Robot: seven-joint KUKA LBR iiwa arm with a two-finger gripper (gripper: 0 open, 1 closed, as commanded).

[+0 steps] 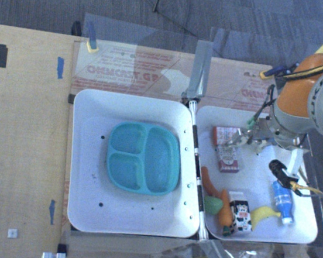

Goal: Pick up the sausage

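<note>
Gripper point(249, 137) hangs over the back of the right bin point(307, 230), beside a small red-and-white box point(227, 147), with nothing between its fingers; how wide they stand I cannot tell. It looks like the approach step, with the sausage point(208, 183) not yet reached. That slim reddish-orange piece lies against the bin's left wall, just above a green item point(213, 204), so the next move calls for travelling toward the near-left and descending.

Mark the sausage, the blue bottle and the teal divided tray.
sausage point(207, 182): camera view, middle of its reddish length by the right bin's left wall.
blue bottle point(282, 201): camera view, centre of its body.
teal divided tray point(160, 158): camera view, floor of its large right compartment.
</note>
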